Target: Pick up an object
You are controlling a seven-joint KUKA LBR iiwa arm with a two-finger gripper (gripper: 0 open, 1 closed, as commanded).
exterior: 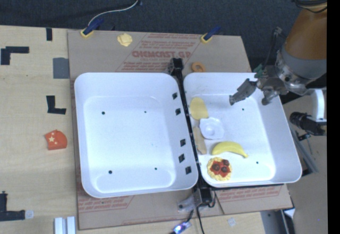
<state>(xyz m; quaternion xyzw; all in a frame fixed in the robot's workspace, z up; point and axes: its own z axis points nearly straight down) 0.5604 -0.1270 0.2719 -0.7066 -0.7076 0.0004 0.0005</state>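
**Arm poised over the right bin**

Tart-shaped toy (pixel 219 168) lies lowest in the right bin (pixel 276 137), with a banana (pixel 229 148), white piece (pixel 212 128) and yellow piece (pixel 198 108) above it. Gripper (pixel 248 91) hovers upper right, fingers apart, holding nothing; the approach step seems under way. Next move calls for descending onto one item. Left bin (pixel 85 121) sits alongside.

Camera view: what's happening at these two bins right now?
The arm's gripper hangs over the right bin, fingers spread, holding nothing. Below it, towards the divider, lie a banana, a small tart, a white cup and a pale yellow piece. Nothing has been picked up yet.
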